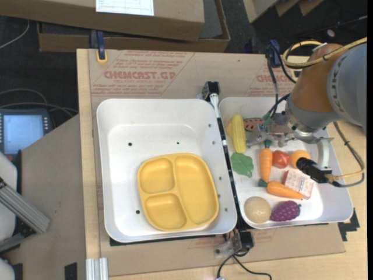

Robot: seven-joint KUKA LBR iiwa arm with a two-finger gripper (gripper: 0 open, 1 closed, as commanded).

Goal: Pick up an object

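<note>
The arm (326, 92) hangs over the right bin (344, 206), low among the toy food — corn (237, 133), carrot (266, 164), tomato (281, 158), grapes (285, 210). Nothing looks lifted yet — I cannot tell whether the jaws are spread or pressed together. The whole pick remains.

A: What is seen beneath the worktop (145, 69)?
B: Dark floor (35, 69) is seen, crossed by cables at nine o'clock.
A: And around it?
B: A cardboard box (70, 7) is set at twelve o'clock; a lit screen (23, 131) is placed at nine o'clock.
</note>
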